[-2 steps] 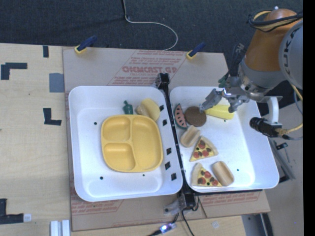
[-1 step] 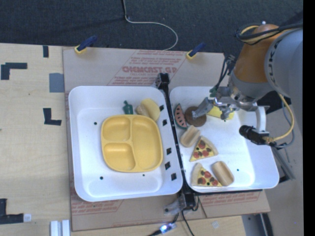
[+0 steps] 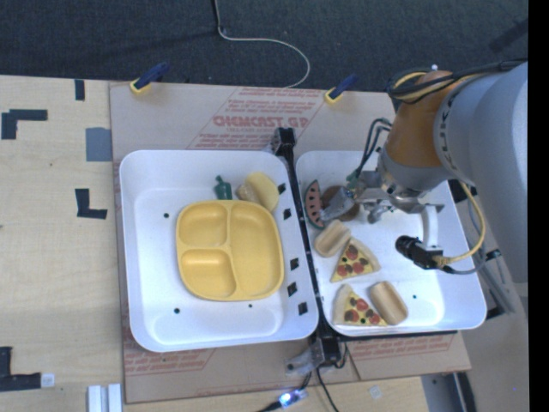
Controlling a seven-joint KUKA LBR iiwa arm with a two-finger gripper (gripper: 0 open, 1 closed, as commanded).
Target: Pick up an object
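Note:
The right bin (image 3: 446,303) holds toy food: a watermelon slice (image 3: 312,202) at its left wall, a tan bread roll (image 3: 331,237), two pizza slices (image 3: 353,261) (image 3: 354,307) and a second roll (image 3: 389,302) near the front. My gripper (image 3: 341,204) reaches down from the grey arm with the orange band, sitting just right of the watermelon slice and above the first roll. Its fingers are hidden among the wrist parts.
The left bin (image 3: 141,256) carries a yellow divided plate (image 3: 230,249), with a pale yellow food piece (image 3: 261,190) and a small green item (image 3: 222,187) behind it. Black cable (image 3: 422,252) loops over the right bin. Clamps sit along the cardboard's far edge.

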